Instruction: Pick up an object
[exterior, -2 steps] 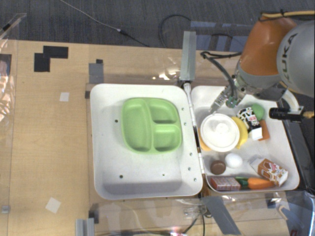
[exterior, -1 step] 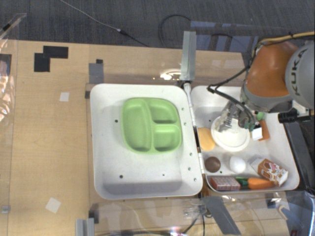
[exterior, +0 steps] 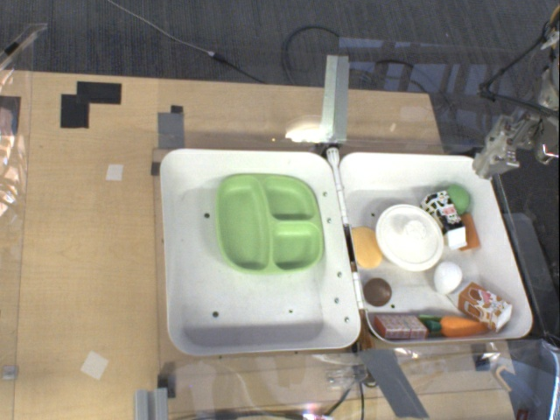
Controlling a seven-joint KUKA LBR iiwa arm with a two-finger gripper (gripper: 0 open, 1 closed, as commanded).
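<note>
Objects for picking are lying untouched in the right bin (exterior: 512, 261), white bowl (exterior: 409, 235) central; gripper (exterior: 495, 154) is hovering at its far-right corner, needing to descend.

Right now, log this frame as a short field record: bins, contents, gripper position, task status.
left bin: holds a green divided plate
right bin: white bowl, yellow object, brown ball, white egg, carrot, small carton
gripper: above the right bin's far right corner, nothing seen between its fingers
task status: no object picked up yet
</note>
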